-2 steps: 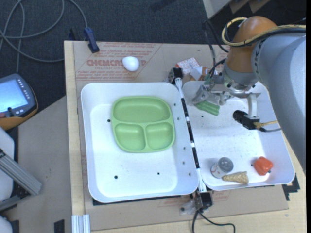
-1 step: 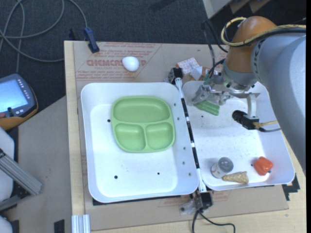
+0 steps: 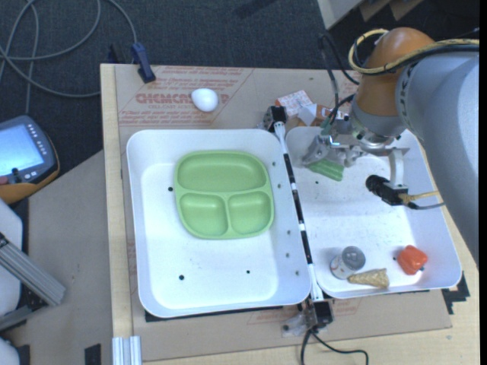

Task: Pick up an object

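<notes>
The arm reaches in from the right, its orange band above the far right corner of the bench. The gripper hangs over the far left corner of the right bin, close to the wall that it shares with the left bin. A small green piece lies right at the gripper's tip, on the side nearer the camera. It touches the gripper or sits just under it, and I cannot tell which. Nor can I tell whether the gripper is open or closed, or whether it has hold of the piece. Three more things lie along the near edge of the right bin, well apart from the gripper. They are a grey disc, a tan cone on its side just beside the disc, and an orange lump near the right corner. In the left bin a green plate lies flat towards the far side, with one long compartment at the back and two smaller ones in front. On the bench beyond the bins sit a white egg, a blue clip at the far left corner and a crumpled wrapper just behind the right bin. A grey cable loops on the dark floor to the left, near a small screen.
</notes>
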You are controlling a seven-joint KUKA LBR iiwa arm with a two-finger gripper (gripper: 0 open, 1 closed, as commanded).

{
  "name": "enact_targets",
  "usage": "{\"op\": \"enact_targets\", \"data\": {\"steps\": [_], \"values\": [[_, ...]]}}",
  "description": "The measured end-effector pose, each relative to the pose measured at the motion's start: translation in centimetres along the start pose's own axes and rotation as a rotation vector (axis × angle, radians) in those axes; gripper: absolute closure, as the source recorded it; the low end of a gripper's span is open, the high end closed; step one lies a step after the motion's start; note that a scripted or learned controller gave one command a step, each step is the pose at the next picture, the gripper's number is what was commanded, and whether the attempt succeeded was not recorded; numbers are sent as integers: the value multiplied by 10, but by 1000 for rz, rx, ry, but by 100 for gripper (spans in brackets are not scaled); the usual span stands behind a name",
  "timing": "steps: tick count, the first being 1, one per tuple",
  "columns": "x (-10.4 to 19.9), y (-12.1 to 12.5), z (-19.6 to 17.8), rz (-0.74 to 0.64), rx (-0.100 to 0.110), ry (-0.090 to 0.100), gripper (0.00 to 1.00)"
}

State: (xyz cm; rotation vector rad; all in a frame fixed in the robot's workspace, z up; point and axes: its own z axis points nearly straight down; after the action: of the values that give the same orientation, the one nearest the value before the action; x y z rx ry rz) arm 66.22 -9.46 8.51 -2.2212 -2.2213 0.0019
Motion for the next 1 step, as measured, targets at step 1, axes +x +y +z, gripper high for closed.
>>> {"op": "enact_targets", "data": {"steps": [1], "values": [[2, 1, 0, 0, -1, 0, 0]]}}
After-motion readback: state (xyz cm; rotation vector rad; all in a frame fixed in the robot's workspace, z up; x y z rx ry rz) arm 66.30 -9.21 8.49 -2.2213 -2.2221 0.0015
